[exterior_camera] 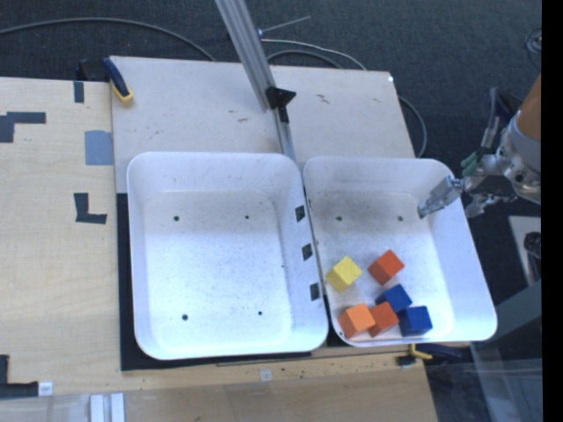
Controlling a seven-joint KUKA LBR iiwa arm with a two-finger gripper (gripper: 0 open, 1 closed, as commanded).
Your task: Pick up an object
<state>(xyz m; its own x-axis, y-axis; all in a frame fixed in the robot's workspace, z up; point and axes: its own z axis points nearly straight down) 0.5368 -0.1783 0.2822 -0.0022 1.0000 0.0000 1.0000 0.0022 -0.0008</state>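
The gripper (450, 193) is being held over the right bin's (369, 176) right edge, near its far right corner; whether it is spread or pressed together cannot be told, and nothing is seen in it. Six cubes are being kept in that bin's near right corner: a yellow cube (344, 272), a red cube (385, 266), an orange cube (356, 320), a second red cube (382, 317) touching it, and two blue cubes (398, 297) (415, 321). The left bin (211, 167) is lying beside it on the table (53, 262).

Metal pole (249, 47) slants over the bench (53, 236); yellow-tipped clamp (117, 80) (far left corner), black cables (106, 26) behind, grey tape (98, 147).
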